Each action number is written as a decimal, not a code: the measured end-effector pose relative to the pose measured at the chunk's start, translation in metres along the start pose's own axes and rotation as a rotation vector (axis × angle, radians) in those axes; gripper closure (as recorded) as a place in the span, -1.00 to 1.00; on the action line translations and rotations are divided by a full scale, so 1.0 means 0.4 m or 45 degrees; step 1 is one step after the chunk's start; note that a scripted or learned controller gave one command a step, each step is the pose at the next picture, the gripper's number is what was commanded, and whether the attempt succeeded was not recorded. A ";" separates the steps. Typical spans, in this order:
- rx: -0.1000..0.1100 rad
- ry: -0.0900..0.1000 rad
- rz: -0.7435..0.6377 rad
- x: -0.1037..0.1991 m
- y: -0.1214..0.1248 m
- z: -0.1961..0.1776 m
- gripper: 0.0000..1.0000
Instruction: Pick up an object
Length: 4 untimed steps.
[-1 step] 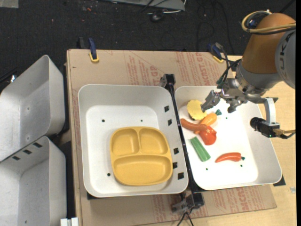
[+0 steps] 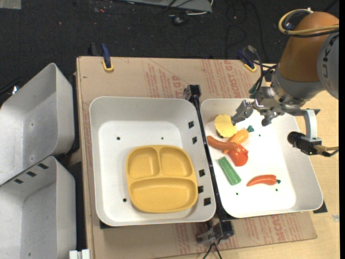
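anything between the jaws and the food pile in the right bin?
Nothing visible. The gripper hangs over the right bin, beside the yellow piece at the top of the pile. The orange piece, red pepper and sausage crowd together below it, so a clean single grasp there may be harder.

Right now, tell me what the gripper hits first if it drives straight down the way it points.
Probably the right bin's white floor, just right of the yellow piece. Depth is unclear, so the gripper might clip it.

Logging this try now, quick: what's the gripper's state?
Gripper: open, holding nothing, above the right bin beside the yellow toy food.
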<state>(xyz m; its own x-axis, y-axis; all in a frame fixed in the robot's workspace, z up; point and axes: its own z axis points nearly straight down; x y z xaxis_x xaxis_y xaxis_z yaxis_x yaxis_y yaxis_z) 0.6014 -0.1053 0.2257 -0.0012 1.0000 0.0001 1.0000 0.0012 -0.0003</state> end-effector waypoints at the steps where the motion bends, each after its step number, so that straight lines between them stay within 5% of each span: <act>1: 0.007 0.001 0.002 0.013 -0.004 0.159 -1.00; 2: 0.006 0.001 0.002 0.024 0.001 0.317 -1.00; 3: 0.002 0.000 0.003 0.024 0.001 0.335 -1.00; 4: 0.000 0.000 0.003 0.024 0.002 0.307 1.00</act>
<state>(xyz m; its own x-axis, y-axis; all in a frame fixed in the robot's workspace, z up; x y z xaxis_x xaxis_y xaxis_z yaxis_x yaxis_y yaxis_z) 0.6022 -0.0955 0.1027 0.0013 1.0000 -0.0001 1.0000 -0.0013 -0.0003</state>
